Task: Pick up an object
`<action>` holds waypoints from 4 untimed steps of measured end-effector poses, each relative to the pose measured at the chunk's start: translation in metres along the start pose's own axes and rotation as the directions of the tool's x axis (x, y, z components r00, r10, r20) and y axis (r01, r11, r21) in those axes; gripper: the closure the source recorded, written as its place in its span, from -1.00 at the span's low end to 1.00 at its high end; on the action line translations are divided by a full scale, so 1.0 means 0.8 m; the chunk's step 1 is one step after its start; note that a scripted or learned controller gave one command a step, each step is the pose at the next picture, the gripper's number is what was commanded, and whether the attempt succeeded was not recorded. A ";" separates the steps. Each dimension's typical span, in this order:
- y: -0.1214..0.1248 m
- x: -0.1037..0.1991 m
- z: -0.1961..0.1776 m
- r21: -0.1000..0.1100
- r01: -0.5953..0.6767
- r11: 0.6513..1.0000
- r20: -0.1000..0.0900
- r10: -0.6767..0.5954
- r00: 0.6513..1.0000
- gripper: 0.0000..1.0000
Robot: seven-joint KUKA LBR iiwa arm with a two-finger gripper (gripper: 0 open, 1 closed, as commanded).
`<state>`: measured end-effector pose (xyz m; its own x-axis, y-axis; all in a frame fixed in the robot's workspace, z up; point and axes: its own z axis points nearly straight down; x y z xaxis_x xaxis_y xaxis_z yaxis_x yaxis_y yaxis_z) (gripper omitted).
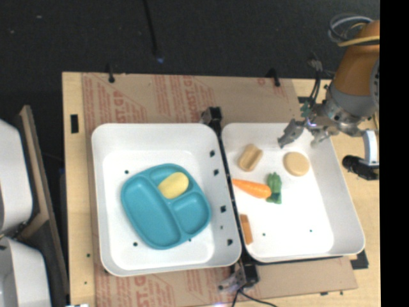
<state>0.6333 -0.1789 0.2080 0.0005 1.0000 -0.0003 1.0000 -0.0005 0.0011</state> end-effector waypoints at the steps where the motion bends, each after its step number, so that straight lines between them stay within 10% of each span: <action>1: 0.046 0.070 0.115 0.008 0.004 1.000 -0.002 -0.004 1.000 -1.00; 4: 0.017 0.084 0.134 0.000 -0.001 1.000 0.001 0.001 1.000 -1.00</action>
<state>0.6473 -0.1120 0.1010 0.0015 1.0000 -0.0009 1.0000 -0.0015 0.0008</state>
